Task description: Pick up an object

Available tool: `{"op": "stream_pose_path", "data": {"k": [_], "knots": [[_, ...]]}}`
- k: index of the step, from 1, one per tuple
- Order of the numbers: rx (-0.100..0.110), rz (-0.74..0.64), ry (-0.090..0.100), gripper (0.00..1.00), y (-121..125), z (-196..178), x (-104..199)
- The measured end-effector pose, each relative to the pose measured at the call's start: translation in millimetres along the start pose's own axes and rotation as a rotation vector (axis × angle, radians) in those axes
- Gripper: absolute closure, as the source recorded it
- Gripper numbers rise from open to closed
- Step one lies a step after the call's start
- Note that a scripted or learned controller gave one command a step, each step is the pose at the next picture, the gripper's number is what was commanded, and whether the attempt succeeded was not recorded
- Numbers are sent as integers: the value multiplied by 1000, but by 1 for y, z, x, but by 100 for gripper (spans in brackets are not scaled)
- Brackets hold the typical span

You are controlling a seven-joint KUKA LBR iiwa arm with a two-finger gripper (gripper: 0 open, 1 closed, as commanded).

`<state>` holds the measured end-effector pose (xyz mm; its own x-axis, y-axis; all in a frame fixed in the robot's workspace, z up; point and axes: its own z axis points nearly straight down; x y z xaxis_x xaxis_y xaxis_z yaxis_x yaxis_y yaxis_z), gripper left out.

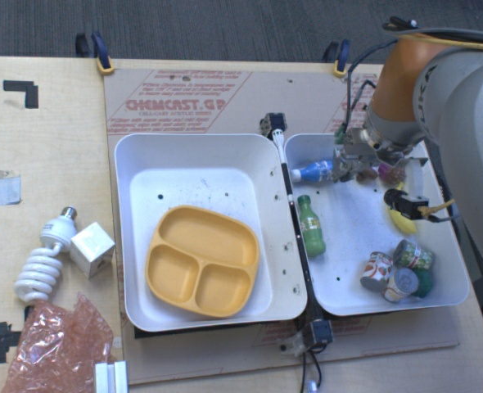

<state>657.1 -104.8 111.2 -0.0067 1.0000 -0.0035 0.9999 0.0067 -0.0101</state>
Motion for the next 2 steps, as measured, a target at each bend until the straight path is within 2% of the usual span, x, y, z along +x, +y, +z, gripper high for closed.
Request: {"op": "stream_pose_path", "data": {"k": [1, 2], "knots": [[1, 1, 0, 0, 0, 0, -1], [-1, 0, -2, 100, 0, -10, -1]]}}
